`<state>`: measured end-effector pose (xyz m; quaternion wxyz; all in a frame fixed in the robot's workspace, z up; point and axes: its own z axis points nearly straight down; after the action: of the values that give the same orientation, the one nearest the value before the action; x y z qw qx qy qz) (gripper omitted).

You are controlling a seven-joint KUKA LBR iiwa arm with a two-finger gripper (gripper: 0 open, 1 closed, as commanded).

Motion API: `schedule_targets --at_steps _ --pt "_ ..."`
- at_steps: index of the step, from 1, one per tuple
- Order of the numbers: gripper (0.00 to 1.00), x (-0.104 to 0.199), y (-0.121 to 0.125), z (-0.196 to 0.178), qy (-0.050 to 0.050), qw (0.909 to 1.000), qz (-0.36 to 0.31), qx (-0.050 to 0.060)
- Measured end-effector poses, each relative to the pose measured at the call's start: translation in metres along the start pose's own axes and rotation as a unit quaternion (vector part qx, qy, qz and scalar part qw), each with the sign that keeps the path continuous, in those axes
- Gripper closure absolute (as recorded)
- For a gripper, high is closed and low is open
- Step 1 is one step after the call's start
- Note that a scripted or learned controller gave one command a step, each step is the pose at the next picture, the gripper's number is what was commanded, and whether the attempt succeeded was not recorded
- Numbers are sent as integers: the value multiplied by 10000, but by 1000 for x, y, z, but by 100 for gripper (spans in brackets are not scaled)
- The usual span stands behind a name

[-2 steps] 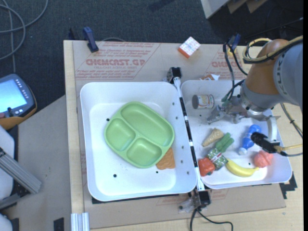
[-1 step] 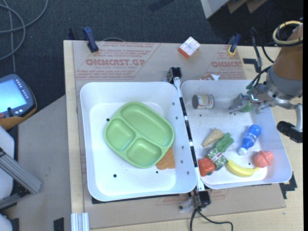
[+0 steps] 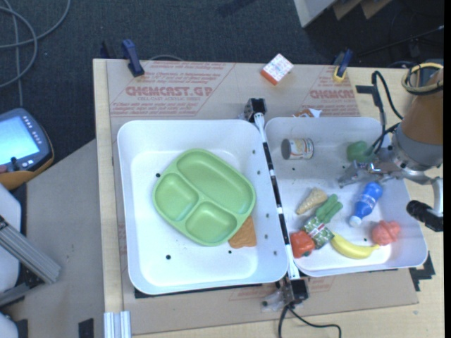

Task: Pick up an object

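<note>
glossy green plastic tray (image 3: pixel 204 197), smooth white plastic bins (image 3: pixel 134 189), matt cardboard bench (image 3: pixel 176 86)

Claw (image 3: pixel 358 172) hovers beside blue bottle (image 3: pixel 366 201).

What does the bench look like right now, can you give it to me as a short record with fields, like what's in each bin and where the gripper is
left bin: green divided plate, with an orange piece poking out from under its lower right edge
right bin: small can lying on its side, green object, blue bottle, banana, red tomato-like item, pinkish round item, a cone-shaped piece
gripper: over the right bin, above the blue bottle and beside the green object
held: nothing visibly between the fingers
outside bins: small cube on the board
</note>
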<state>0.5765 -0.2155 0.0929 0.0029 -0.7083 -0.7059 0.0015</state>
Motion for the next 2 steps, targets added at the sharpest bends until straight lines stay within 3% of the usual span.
schedule_targets --at_steps 1,2 --pt "0 28 68 8 -11 10000 -46 -54" --pt "0 -5 23 7 41 10000 -26 -36"
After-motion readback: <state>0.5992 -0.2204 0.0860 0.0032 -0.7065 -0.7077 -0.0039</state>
